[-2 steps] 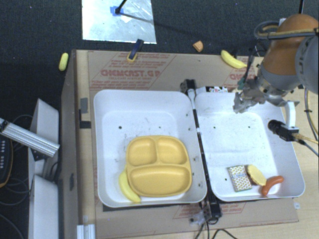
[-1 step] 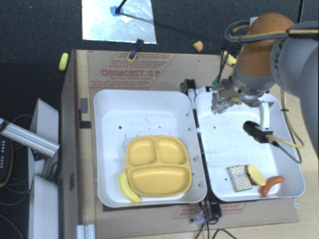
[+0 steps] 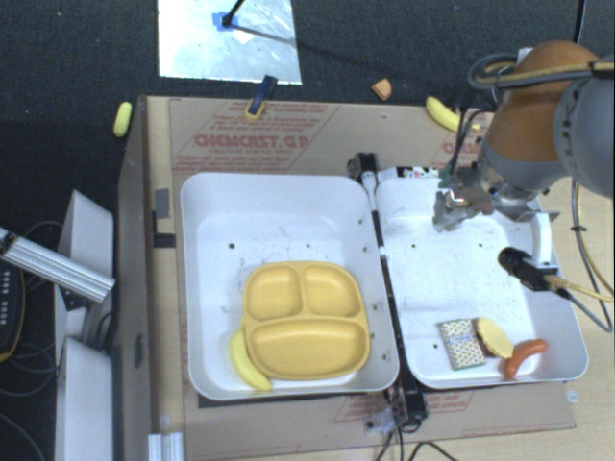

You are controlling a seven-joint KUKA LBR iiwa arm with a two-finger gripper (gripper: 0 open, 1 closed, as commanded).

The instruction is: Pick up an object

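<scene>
gripper (image 3: 450, 211) at far side of right bin (image 3: 423, 257) | finger state — cannot tell | nearest pickable things — checkered block (image 3: 462, 343), yellow piece (image 3: 494, 337), sausage (image 3: 525, 357) — lie well apart, toward the near rim

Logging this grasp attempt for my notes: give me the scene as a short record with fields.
arm: reaching in over the right bin
pincer: over the right bin's far part, nothing seen held
left bin: yellow divided tray, banana at its near-left edge
right bin near corner: patterned square, yellow slice, sausage
</scene>
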